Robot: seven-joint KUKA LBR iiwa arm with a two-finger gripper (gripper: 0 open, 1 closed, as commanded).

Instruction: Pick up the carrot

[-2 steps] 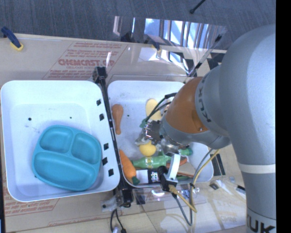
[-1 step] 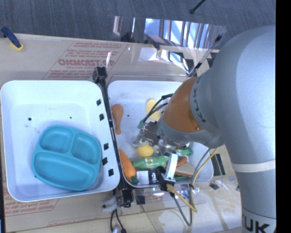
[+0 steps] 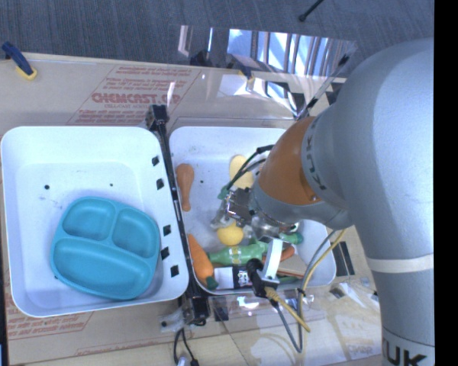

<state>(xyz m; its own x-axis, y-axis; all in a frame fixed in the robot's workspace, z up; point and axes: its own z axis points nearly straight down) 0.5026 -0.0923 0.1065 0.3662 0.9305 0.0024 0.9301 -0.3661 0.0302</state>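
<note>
Dark grey carpet surrounds a bench topped with brown printed cardboard point(image 3: 130, 90), and on it sit two shallow white bins side by side. From where I stand, the two-finger gripper point(image 3: 240, 218) hangs low inside the right-hand white bin point(image 3: 206, 139), its metal parts crowded over a small round yellow fruit-like toy point(image 3: 230, 235); whether it is parted or closed I cannot tell, since the wrist hides much of it. Just beside that toy, toward the near edge, lies a green toy vegetable point(image 3: 248, 251), and under it a dark flat packet point(image 3: 233, 275). The orange tapered carrot point(image 3: 200, 260) lies against the bin's near-left wall, close to the divider, apart from the gripper and not between anything. Farther back along the same wall lies a tan drumstick-shaped toy point(image 3: 185, 183), and a pale yellow rounded piece point(image 3: 239, 168) sits near the middle, partly behind the wrist.

Above the gripper comes the orange band point(image 3: 286, 170), then the thick grey arm point(image 3: 382, 166) sweeping in from the right and covering the bin's right side.

Over in the left-hand white bin point(image 3: 30, 158) rests one light-blue plastic divided plate point(image 3: 107, 246) with three compartments, set toward the near side.
</note>
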